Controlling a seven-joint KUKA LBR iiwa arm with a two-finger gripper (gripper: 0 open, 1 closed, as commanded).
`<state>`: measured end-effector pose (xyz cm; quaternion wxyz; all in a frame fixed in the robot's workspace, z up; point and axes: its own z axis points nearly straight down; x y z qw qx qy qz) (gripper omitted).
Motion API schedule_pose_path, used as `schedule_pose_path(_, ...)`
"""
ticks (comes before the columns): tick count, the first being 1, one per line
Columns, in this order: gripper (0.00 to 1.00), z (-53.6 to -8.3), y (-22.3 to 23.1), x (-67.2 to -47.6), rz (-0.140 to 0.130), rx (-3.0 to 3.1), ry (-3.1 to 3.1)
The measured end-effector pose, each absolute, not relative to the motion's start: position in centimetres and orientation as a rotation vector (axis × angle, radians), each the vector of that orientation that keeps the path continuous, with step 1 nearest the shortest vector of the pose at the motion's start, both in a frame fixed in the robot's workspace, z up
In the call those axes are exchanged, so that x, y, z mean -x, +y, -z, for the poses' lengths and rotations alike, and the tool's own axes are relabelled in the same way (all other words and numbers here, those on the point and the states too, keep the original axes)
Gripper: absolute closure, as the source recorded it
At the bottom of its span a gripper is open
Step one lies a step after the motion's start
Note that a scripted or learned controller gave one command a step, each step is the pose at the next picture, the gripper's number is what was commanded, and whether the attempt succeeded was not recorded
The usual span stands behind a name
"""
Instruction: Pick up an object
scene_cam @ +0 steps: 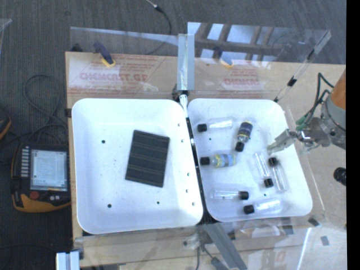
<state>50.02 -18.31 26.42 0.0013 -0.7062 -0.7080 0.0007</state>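
On the surface, right bin: the right bin [289, 122] holds seven small vials, most clear with black caps, lying on their sides.
Pincer: the pincer [279, 143] sits over the right bin's right edge; how far it is open cannot be told, and nothing is seen between its parts.
Nearest candidate: a clear vial [261, 163] lies near the bin's right edge, close to the pincer.
Other vials: a dark vial [243, 133] lies toward the far edge; a labelled vial [220, 161] lies near the left wall.
Handling: likely light, stiff, smooth and prone to roll; grasp across the body, mid-length.
Left bin: the left bin [95, 122] holds one dark ribbed slab [147, 158], lying flat near its centre.
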Motion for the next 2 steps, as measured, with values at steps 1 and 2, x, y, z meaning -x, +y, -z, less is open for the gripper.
schedule_pose_path(1, 0.00, -15.0, -21.8, -51.0, -0.002, 2.244, -2.194)
schedule_pose_path(2, 0.00, -9.6, -21.1, -52.1, 0.002, 2.215, -2.225)
